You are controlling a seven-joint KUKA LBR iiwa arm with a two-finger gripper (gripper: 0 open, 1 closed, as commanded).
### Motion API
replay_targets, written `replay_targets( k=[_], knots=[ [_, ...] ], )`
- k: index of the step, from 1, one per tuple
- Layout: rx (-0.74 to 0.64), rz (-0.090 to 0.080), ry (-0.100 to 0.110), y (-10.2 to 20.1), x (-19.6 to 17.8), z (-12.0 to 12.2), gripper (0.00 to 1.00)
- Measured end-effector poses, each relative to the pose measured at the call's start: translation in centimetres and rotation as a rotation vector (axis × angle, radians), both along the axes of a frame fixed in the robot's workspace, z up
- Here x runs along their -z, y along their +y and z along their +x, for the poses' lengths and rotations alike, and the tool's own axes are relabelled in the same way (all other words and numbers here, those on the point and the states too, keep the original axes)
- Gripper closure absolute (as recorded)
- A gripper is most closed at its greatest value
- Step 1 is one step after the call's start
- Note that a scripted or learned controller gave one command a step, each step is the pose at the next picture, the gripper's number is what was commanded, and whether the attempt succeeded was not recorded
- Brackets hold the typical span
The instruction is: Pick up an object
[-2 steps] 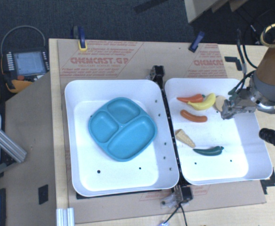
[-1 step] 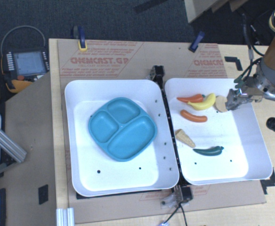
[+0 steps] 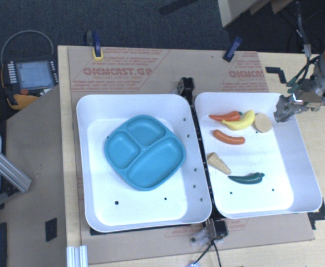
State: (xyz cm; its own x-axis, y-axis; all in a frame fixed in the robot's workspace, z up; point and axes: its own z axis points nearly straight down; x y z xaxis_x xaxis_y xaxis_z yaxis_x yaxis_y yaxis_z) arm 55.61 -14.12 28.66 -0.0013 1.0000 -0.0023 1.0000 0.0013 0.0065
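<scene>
Step in hand: the arm is hanging at the right bin's [image 3: 304, 149] upper right corner, and nothing is showing between the fingers, so the pick is not yet made.

Gripper: the gripper [image 3: 282, 111] is sitting just above the bin's far right rim; whether its jaws are apart or together cannot be told at this angle.

Nearest thing: the round tan piece [image 3: 263, 123] is lying just beside the gripper, to its left and slightly lower, touching the yellow banana [image 3: 241, 121].

Other candidates: the red chili [image 3: 225, 116] is lying against the banana; the orange sausage [image 3: 229, 137], the beige wedge [image 3: 218, 163] and the dark green pepper [image 3: 246, 177] are lying further down the bin, each apart from the others.

Doing it well: the arm is likely best served by one of the isolated pieces (the sausage has open floor on both sides), closing across its short width.

Risk: going for the crowded cluster is probably inviting a nudge rather than a grasp.

Left bin [image 3: 95, 166]: it is holding a blue divided plate [image 3: 144, 151], well apart from the gripper.
</scene>
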Motion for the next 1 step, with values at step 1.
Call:
replay_targets(
  k=[1],
  knots=[
    [-0.004, 0.004, 0.009, 4.30, 1.99, 1.53, 1.00]
  ],
)
